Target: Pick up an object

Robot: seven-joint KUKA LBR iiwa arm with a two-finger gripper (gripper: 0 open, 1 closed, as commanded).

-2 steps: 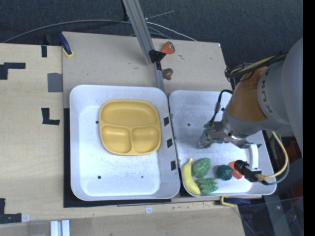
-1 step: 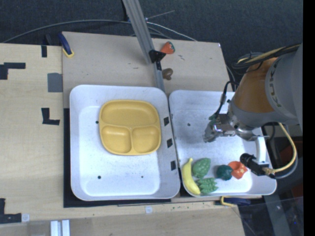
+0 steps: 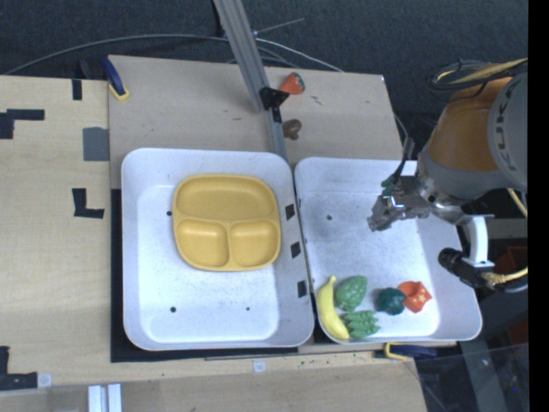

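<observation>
Two bins sitting side by side on the bench, with the arm reaching in from the right.

The left bin is holding a divided tray, which is lying toward its far side. The right bin is holding five small things, all crowding along its near edge: a banana is lying at the near left corner, a leafy piece is sitting just to its right, another leafy piece is lying in front of that, a round piece is sitting further right, and a pepper is touching it on the right. The gripper is hanging above the middle of the right bin, well behind those things.
</observation>
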